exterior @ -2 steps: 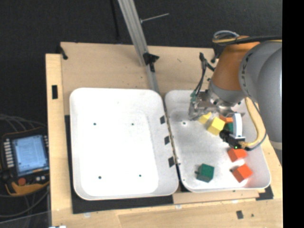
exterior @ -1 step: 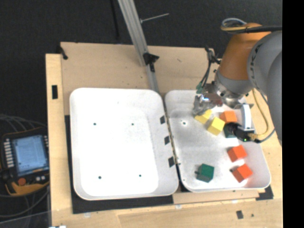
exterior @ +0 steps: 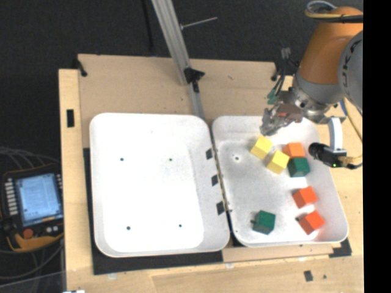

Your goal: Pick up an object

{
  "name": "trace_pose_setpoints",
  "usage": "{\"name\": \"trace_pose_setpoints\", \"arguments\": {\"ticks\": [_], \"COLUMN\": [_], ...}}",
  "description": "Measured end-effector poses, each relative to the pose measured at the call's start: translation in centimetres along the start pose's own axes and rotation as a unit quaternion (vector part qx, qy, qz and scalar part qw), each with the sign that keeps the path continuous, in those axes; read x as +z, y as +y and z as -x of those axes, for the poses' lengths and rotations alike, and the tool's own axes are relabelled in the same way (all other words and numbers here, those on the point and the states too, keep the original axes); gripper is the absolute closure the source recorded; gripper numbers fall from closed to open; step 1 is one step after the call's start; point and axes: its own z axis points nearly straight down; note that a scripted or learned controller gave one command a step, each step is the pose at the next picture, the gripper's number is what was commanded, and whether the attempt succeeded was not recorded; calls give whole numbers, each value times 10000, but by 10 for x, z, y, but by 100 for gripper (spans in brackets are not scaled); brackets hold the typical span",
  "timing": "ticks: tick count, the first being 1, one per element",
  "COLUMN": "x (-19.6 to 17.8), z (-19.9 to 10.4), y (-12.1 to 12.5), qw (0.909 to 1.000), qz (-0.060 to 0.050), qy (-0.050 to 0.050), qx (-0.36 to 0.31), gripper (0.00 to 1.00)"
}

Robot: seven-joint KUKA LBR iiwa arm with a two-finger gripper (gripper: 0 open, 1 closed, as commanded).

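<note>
Nearest, two orange blocks (exterior: 310,221) and one green block (exterior: 264,221) sit low in the right bin (exterior: 244,234), with two yellow (exterior: 261,147), another orange (exterior: 295,149) and another green above, the yellow just at seven o'clock of the gripper (exterior: 273,124).

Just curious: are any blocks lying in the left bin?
No, all the blocks lie in the right bin; the left bin shows bare white floor.

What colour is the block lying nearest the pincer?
Yellow block, just below the pincer, clearest in the camera view.
</note>
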Motion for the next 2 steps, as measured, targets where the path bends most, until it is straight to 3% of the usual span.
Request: {"name": "trace_pose_setpoints", "arguments": {"ticks": [1, 2], "x": [-32, -36], "z": [1, -48], "y": [1, -14], "qw": [10000, 10000], "qz": [-14, -36], "qy": [5, 11], "qx": [-29, -44], "gripper": [100, 100]}}
